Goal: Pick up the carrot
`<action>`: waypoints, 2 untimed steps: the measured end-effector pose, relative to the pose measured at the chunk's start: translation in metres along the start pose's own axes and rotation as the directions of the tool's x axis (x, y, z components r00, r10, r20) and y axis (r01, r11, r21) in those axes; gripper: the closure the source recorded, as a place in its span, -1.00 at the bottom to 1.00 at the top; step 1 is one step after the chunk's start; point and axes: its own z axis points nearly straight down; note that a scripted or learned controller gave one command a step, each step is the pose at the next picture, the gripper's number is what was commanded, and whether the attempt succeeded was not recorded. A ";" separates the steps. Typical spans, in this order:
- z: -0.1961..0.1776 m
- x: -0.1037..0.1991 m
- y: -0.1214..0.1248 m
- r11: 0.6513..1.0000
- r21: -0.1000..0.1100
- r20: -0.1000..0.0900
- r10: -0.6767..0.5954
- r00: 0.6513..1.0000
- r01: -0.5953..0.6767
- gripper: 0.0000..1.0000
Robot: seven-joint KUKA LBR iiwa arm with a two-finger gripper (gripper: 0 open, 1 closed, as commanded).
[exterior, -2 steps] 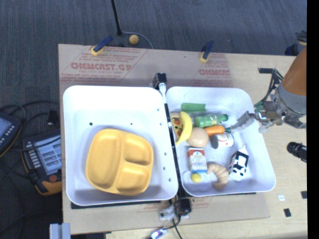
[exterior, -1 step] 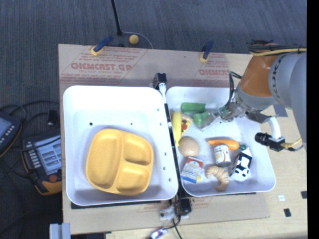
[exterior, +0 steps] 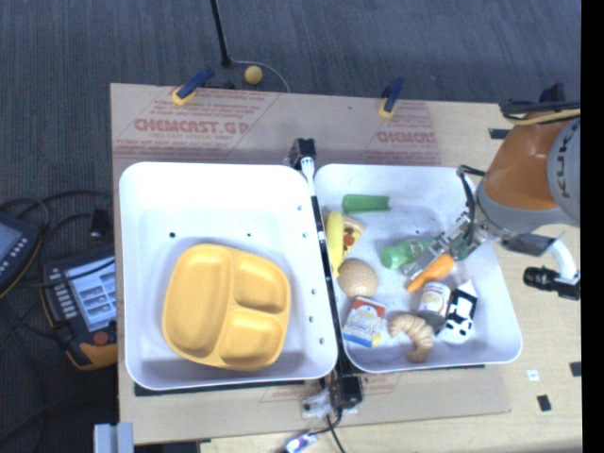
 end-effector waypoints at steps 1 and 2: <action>-0.012 -0.001 0.003 1.000 -0.007 0.005 0.003 1.000 -0.003 1.00; -0.109 0.024 0.082 0.893 0.006 -0.005 0.449 0.893 -0.449 1.00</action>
